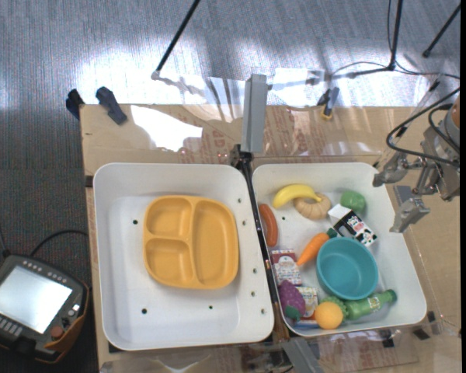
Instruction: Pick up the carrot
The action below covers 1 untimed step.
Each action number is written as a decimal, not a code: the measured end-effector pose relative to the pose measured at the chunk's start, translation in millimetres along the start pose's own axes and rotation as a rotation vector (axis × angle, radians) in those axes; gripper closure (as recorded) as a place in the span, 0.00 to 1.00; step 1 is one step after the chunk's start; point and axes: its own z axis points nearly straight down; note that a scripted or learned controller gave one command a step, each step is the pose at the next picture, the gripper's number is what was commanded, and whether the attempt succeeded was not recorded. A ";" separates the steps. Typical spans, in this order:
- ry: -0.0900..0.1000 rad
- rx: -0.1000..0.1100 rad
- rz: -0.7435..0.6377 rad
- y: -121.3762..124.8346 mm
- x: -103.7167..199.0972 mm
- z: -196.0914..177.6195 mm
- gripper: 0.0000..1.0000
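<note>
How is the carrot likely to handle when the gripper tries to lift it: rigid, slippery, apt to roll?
The carrot looks like a moulded toy, so probably stiff and light. Its tapered, rounded body may roll or slip from the gripper. It lies against the teal bowl, which could crowd one side.

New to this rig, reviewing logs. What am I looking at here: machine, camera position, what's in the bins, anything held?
One fixed camera looks down at a slant on a bench with two shallow white bins. The machine is a robot arm reaching in from the right; its end effector hangs over the right edge of the right bin, with nothing visibly held.

The left bin holds a yellow divided plate. The right bin holds toy food: the carrot, which is the target, lying against a teal bowl, plus a banana, a croissant, a sausage, a small milk carton, a green bottle and an orange.

The carrot lies untouched, apart from the end effector.
</note>
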 end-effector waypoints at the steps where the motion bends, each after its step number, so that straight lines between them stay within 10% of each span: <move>1: 0.010 -0.005 -0.069 65.5 -21.0 79.3 0.00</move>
